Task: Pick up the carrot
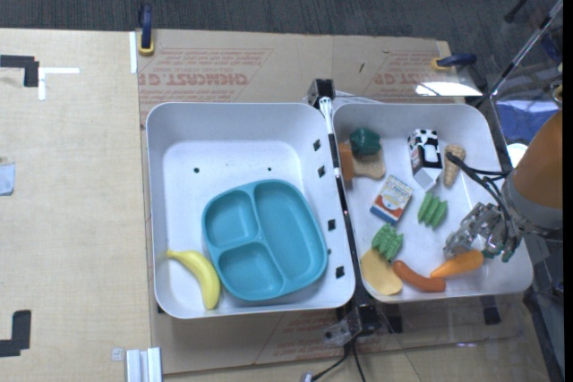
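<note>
The carrot (458, 264) is a short orange piece lying near the front right corner of the right bin (498, 143). My gripper (479, 235) hangs just above and behind it, its metal tip reaching down to the carrot's right end. The view does not settle whether the tip touches the carrot. The arm's orange band comes in from the right edge.
Close to the carrot lie a red-orange sausage (417, 276), a yellow slice (380, 275) and green leaves (388, 241). Further back are pea pods (432, 210), a small box (392, 198), a cow-print carton (424, 149) and a bread piece (452, 165). The left bin holds a teal plate (264, 237) and a banana (201, 275).
</note>
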Robot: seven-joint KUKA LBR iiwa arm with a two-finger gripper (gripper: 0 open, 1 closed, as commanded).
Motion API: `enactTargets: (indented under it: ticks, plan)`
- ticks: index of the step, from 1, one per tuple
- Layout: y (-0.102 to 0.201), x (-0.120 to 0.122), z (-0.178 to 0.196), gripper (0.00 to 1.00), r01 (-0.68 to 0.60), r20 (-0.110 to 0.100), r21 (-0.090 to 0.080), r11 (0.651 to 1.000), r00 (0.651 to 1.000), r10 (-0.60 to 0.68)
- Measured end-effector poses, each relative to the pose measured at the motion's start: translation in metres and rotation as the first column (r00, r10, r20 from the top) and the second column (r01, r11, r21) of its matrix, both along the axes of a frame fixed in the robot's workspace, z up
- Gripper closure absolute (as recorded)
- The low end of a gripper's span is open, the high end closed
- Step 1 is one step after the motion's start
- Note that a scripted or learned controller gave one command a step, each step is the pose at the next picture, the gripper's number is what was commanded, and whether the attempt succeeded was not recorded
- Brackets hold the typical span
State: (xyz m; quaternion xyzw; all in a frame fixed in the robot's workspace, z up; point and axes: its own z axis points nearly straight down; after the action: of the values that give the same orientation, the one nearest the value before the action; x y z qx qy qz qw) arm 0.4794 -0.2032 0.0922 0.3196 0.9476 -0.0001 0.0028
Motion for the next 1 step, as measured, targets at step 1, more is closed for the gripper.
enactTargets:
  ticks: [1]
  plan:
    - [0.0001,0.0001,0.0000,0.00,-0.001,0.000,0.000,1.000,1.000,0.001]
